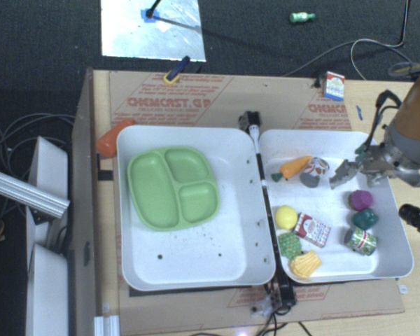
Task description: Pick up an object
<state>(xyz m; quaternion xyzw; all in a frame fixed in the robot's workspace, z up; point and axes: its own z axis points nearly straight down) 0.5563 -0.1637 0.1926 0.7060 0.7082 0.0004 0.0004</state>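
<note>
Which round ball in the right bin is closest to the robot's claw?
The purple ball. It lies just below the gripper, while the teal ball sits farther down and the yellow ball is over by the bin's left side.

Robot arm (pixel 413 128) is grey w/ an orange band near the wrist. A thin black cable loops up beside it. The tool (pixel 344 173) is grey metal w/ small fingers.
</note>
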